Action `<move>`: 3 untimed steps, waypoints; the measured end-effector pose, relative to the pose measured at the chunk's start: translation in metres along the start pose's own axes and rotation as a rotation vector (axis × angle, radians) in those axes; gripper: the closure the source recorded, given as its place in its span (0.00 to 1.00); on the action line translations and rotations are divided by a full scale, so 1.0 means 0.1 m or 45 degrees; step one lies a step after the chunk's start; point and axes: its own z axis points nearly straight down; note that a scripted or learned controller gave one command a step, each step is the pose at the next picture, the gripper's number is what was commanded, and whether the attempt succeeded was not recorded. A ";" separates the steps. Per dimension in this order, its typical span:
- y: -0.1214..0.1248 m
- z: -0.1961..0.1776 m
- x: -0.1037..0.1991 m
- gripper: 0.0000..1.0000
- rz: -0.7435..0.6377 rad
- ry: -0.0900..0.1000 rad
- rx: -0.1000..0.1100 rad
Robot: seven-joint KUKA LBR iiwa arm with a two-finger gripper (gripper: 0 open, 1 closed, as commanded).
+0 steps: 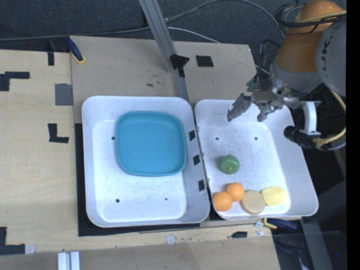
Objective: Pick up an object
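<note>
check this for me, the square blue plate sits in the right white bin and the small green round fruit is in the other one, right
Not quite. The camera view shows the square blue plate in the left white bin. The small green round fruit is in the other one, the right white bin.

A robotics lab is showing here: a plywood desk (34,151) marked with black tape is carrying two white bins (101,207), cables (225,4) trailing behind it.

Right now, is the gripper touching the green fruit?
Apart. The camera view shows the gripper open near the right bin's far end, with bare white floor between it and the green fruit.
</note>
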 end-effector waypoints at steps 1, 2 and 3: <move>-0.02 0.62 0.05 0.00 -0.001 0.000 0.007; 0.05 1.12 0.10 0.00 0.000 0.000 0.006; 0.05 1.55 0.10 0.00 0.000 -0.001 0.000</move>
